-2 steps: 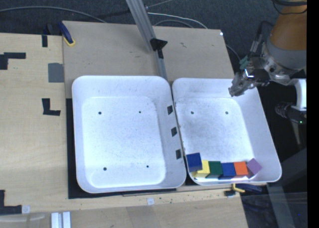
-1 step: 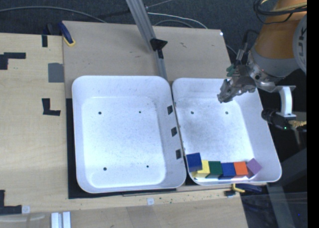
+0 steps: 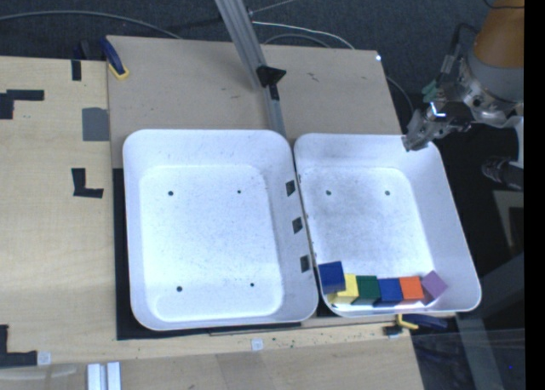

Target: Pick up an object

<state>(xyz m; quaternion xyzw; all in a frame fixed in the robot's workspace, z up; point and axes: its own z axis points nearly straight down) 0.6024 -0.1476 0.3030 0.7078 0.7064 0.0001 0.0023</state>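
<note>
Camera view: the gripper hovers at the right bin's far right corner; I cannot tell its jaws' state. The blocks crowd the near wall, touching, so a descent could clip the rim or neighbours.

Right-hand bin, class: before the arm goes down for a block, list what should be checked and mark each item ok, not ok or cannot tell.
1. Blocks present in the right-hand bin: ok. A blue block, yellow block, green block, second blue block, orange block and purple block sit along its near edge.
2. Blocks spaced for a clean grip: not ok, they are packed in a row.
3. Pincer above a block: not ok, it sits at the bin's far right corner.
4. Pincer open: cannot tell.
5. Pincer free of any load: cannot tell.
</note>
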